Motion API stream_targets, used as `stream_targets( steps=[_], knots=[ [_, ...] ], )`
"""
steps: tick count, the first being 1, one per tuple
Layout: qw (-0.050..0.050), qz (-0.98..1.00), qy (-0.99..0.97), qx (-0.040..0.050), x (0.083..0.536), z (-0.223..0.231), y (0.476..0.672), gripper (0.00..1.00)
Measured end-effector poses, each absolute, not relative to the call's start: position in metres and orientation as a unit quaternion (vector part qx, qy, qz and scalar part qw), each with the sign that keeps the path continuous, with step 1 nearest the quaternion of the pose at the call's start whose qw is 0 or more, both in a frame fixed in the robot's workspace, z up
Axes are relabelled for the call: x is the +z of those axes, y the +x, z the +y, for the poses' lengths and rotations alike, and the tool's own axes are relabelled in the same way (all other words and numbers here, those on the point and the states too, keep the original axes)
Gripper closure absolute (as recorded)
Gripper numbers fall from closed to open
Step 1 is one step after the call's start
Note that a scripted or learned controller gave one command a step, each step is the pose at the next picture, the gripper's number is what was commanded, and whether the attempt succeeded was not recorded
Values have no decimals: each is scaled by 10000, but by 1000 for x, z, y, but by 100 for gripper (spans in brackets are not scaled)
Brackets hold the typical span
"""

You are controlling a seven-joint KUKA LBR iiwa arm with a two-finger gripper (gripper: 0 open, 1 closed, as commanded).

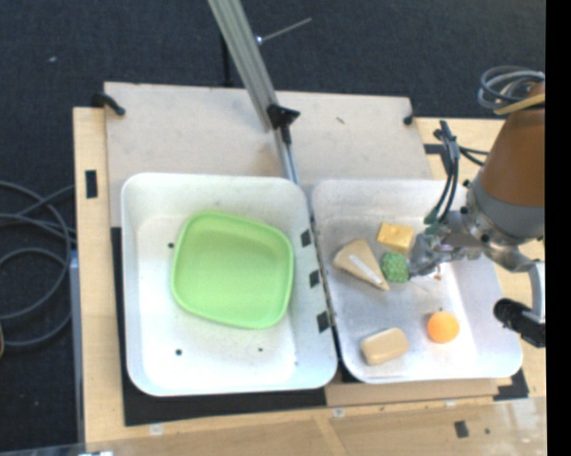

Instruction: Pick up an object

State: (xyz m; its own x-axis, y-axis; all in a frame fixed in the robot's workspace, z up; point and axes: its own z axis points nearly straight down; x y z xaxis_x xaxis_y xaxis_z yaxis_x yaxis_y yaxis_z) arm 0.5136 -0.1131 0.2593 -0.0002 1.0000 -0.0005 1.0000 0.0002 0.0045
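The right bin holds a yellow block, a tan wedge, a small green lump, an orange ball and a tan bar. My gripper hangs low in this bin, its tip right beside the green lump on that lump's right side. The grey wrist with the orange band reaches in from the right above it. Whether the lump sits between the fingers is hidden by the gripper body.
The left bin holds a light green square plate. A slanted metal rod rises from behind the bins. Cables trail along the arm at the right edge.
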Motion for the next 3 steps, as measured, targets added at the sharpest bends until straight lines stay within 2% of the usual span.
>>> stream_targets(
  steps=[1,2,3],
  knots=[
    [-2,7084,7058,2,245,-60,520,100],
    [-2,7085,7057,2,240,-14,535,100],
    [-1,7089,7053,7,247,44,545,100]
  ],
)
